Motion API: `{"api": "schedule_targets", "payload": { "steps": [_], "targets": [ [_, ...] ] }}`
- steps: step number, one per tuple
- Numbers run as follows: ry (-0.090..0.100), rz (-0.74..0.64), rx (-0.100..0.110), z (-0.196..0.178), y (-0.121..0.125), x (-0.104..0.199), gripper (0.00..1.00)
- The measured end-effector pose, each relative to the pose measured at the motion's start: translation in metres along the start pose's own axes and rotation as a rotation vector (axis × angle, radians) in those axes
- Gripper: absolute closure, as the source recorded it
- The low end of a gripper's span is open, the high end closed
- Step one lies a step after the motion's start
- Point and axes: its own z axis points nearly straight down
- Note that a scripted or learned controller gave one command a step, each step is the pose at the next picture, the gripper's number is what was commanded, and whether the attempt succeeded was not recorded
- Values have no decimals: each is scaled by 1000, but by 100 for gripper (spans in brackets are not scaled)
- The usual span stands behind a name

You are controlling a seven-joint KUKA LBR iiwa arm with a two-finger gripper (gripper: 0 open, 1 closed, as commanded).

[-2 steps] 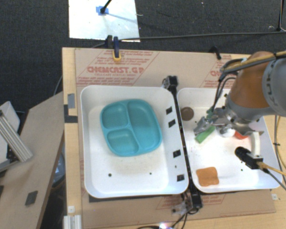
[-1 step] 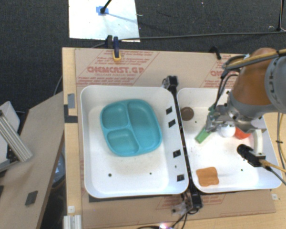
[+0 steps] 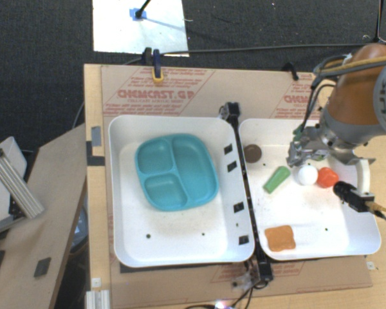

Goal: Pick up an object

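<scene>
We are down low in the right bin [image 3: 367, 237] with our hand [image 3: 300, 158], just above the white ball [image 3: 306, 174]; we cannot tell how our hand is set, because the grey arm [image 3: 357, 98] and dark shadows hide it; the white ball sits touching the orange ball [image 3: 327, 176], and the green block [image 3: 276, 179] lies just beside it on the other side.

To do this well, we think we should come straight down over the white ball, so we do not bump the orange one away; a round ball may roll, so a slow squeeze looks best; the brown ball [image 3: 251, 152] and the orange sponge [image 3: 280, 237] are apart and easier to reach if this try slips.

The left bin [image 3: 125, 237] holds a blue tray [image 3: 176, 171] with three parts; both bins rest on a cardboard sheet [image 3: 180, 85] on the counter [image 3: 58, 192]; behind it the floor is dark, with a white paper [image 3: 164, 11] lying there.
</scene>
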Motion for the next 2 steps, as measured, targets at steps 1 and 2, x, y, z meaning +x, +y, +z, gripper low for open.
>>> {"api": "schedule_targets", "payload": {
  "steps": [1, 2],
  "targets": [
    [0, 0, 0, -54, 6, -4, 100],
    [1, -1, 2, -76, 7, -4, 100]
  ]
}}
